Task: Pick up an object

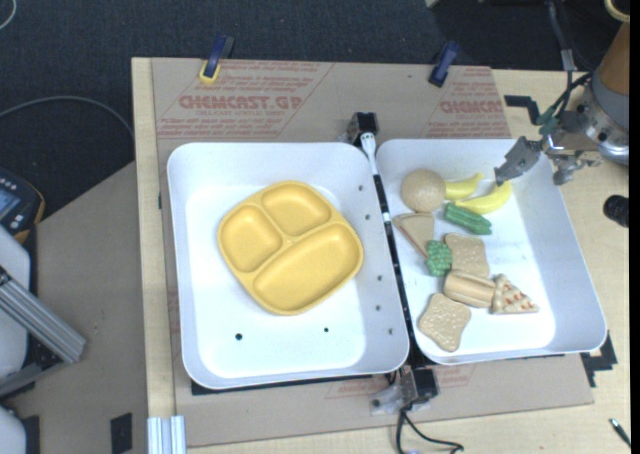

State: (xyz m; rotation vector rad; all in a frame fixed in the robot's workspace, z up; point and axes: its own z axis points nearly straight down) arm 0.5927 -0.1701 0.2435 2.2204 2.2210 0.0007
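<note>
While the grey arm with its two-finger gripper [537, 159] is being positioned over the upper right part of the right-hand shallow white bin [570, 242], its fingers are being held apart, and nothing is being gripped between them. The gripper is being shown just beside the yellow plastic banana [480, 194], at that fruit's upper right end. Toy food items are being carried in this bin: a round beige ball-shaped piece [423, 189] near the banana, a green pod-shaped piece [467, 218] touching the banana's lower edge, a small green leafy piece [439, 258], several tan bread-like slices [466, 254], a tan cracker-shaped piece [444, 321], and a pizza-slice piece [515, 297]. A yellow three-compartment plastic plate [290, 246] is being carried in the left-hand shallow white bin [200, 342]. Both bins are being supported side by side on the counter [160, 122].
</note>
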